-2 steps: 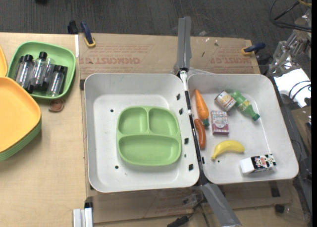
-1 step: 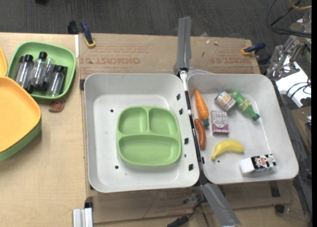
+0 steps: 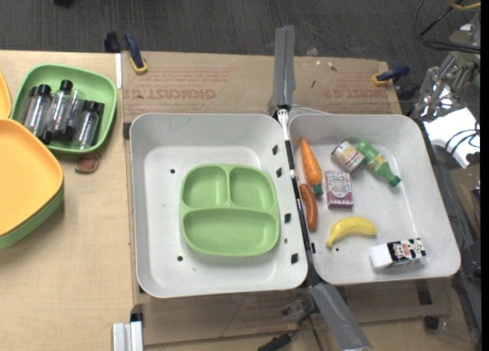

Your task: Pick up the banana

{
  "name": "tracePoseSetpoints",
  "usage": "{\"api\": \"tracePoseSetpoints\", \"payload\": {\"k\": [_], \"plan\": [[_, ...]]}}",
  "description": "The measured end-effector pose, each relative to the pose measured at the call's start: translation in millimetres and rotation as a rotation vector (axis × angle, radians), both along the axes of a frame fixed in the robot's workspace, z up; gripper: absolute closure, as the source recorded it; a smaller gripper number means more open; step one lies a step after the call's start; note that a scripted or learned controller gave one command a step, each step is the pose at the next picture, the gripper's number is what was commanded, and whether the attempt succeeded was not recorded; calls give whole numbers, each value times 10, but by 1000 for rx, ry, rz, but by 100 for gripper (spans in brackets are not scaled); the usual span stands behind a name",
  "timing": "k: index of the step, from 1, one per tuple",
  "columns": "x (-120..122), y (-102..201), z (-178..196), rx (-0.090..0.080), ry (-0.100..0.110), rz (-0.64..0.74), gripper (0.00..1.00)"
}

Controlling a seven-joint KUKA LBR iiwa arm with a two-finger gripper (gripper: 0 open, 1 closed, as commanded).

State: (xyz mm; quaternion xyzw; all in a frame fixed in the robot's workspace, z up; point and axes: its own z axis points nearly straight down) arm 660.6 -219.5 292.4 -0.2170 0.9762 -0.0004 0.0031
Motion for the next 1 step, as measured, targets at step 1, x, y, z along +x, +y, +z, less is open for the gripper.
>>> {"api": "tracePoseSetpoints", "payload": {"k": [1], "plan": [[0,-6,14,0,1,84,100]]}}
